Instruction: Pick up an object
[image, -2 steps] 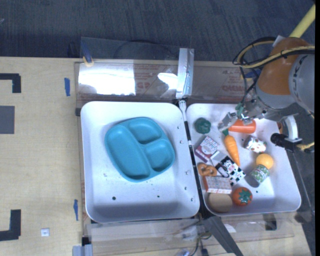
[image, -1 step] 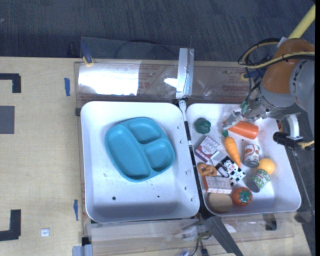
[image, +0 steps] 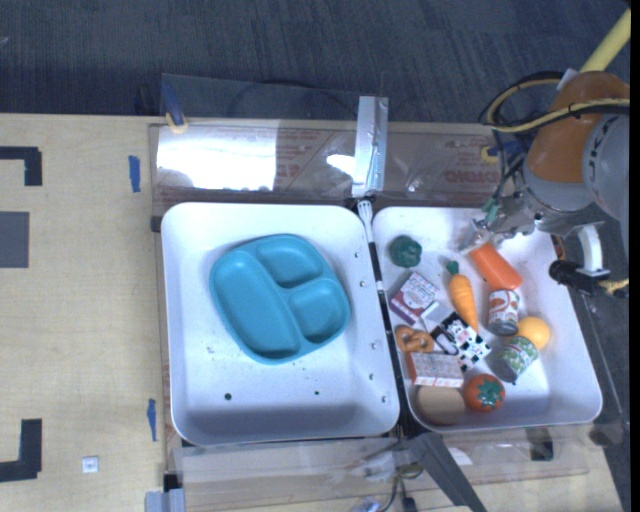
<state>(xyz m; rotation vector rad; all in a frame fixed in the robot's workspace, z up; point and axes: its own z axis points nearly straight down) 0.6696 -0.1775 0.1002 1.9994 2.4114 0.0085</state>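
Right bin (image: 585, 385) crowded w/ toys; tool (image: 497, 225) at back edge, grip state unclear; left bin (image: 185, 330) roomy.

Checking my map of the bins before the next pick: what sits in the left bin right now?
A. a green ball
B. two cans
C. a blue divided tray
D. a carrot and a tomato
C: the blue divided tray lies by itself in the left bin, while the carrot, tomato, cans and other small items are all in the right bin.
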